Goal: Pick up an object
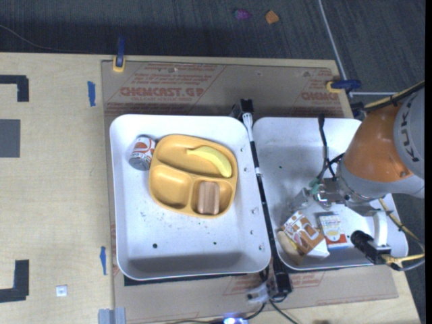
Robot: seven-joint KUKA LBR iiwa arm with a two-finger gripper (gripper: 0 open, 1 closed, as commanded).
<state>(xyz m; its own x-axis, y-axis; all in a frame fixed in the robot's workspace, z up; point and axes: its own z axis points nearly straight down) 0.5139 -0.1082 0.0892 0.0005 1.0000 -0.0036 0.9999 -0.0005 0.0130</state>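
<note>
Gripper (322,193): low in right bin (290,137), just above snack packet (304,235); whether it gripped anything, I could not tell.
Object: packet lay on bin floor, near front wall.
Progress: nothing lifted yet; grasp and raise remained.
</note>
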